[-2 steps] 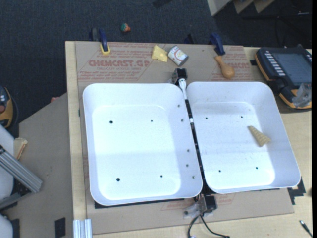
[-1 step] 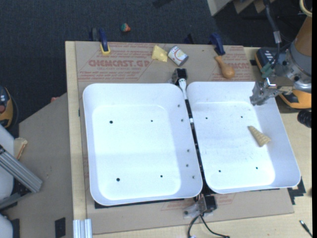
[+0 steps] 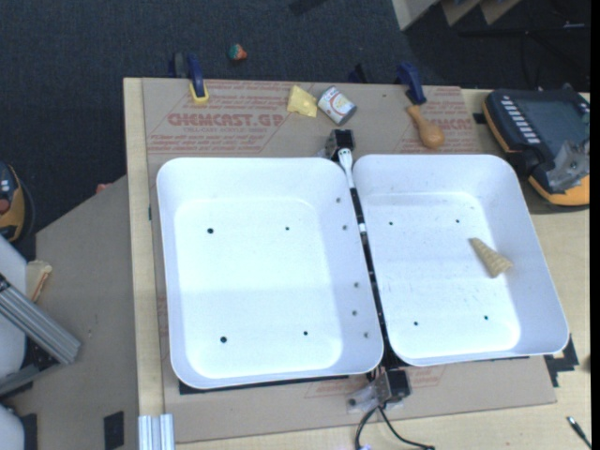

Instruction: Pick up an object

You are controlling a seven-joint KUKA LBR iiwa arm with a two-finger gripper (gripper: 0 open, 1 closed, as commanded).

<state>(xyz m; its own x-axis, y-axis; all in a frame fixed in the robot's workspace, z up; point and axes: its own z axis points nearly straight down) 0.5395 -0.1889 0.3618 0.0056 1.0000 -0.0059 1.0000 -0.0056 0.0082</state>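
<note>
Two shallow white bins sit side by side on the table [image 3: 281, 129], which is covered by a brown cardboard sheet printed with red lettering. The left bin [image 3: 187, 214] shows just four small dark dots on its floor. The right bin [image 3: 525, 204] holds the one loose object: a tan cone-shaped piece [image 3: 490, 256], lying on its side in the right half of the bin floor, pointed tip toward upper left, wider end toward lower right, near the bin's right wall but not touching it.

No reading possible on the end effector, open or closed, so the cone's position relative to it can't be given.

Behind the bins on the cardboard: a yellow wedge-shaped piece [image 3: 301, 101], just beside it a small white-and-grey block [image 3: 337, 105], and further right an orange-brown wooden piece with a rounded end [image 3: 426, 129]. Two blue clamps [image 3: 196, 75] grip the table's far edge. A black-and-white clip [image 3: 342, 144] sits at the seam between the bins. A yellow-and-grey control pendant [image 3: 544, 139] rests at the right edge. A small orange-green item [image 3: 238, 52] lies on the dark carpet beyond the table.
</note>
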